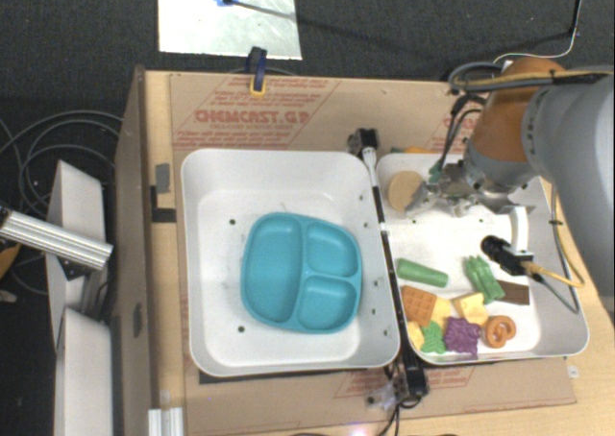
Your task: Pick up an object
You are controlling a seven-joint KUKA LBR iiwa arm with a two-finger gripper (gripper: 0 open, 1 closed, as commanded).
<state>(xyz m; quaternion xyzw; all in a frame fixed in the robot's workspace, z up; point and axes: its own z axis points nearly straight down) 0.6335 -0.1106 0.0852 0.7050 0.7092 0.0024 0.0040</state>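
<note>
In the camera view, the right bin (452, 237) carries all the loose pieces. Along the right bin's lower edge lies a tight cluster: a waffle square (418, 302), yellow cheese chunks (471, 307), a green leafy piece (434, 336), a purple grape bunch (463, 335) and a brown pretzel ring (499, 330), several of them touching. Just above that cluster, across the right bin's middle, a green cylinder (423, 274) lies on its side and a green ridged pod (483, 278) lies tilted nearby. The left bin (221, 194), set against the right bin's left wall, holds a teal divided plate (303, 271). Both bins rest on a tabletop (288, 103) covered with printed brown cardboard.

The gripper (430, 196) hangs low over the right bin's upper left part, on the grey arm (567, 136) with its orange band (500, 132). We cannot tell how far the gripper is open, nor whether it has hold of anything.

The tan disc (404, 189) lies in the right bin's upper left corner, just beside the gripper and well apart from the cluster, with bare white floor between it and the green cylinder. It is round, flat and pale, with a smooth matte face.

The pieces look like moulded toy food: the waffle gridded, the grapes knobbly. The bins are smooth white with rounded corners; the plate has three compartments.
</note>
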